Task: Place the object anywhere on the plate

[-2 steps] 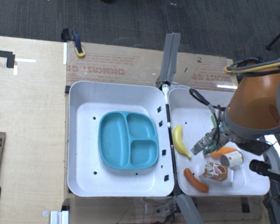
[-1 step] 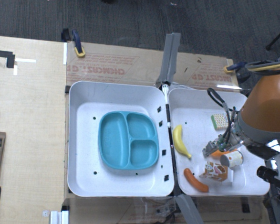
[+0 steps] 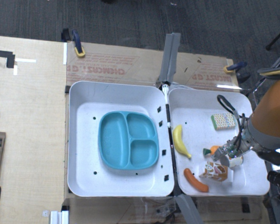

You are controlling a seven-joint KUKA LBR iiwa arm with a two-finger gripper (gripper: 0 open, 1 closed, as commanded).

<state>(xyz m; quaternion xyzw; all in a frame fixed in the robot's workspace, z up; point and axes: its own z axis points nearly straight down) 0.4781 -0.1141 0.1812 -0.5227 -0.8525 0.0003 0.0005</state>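
Two white bins sit side by side on the bench: the left bin [image 3: 75,143] and the right bin [image 3: 198,106]. Reaching in from the right, the grey arm [image 3: 268,118] with its orange band hangs over the right bin's far right part. In the left bin a blue plate [image 3: 128,140] with three compartments lies flat near the middle, with nothing on it. The right bin holds the smaller things (all of them apart from the plate): a yellow banana [image 3: 180,140] near its left wall, a red-orange sausage-like piece [image 3: 195,180] near the front edge, a brown-and-white carton-like object [image 3: 215,172] just right of that, a pale dotted sponge-like block [image 3: 224,121] farther back, and a small orange piece [image 3: 213,150]. The gripper [image 3: 231,152] is low over the carton and the orange piece, its tip close to both; how wide it stands and whether it has hold of anything cannot be told.
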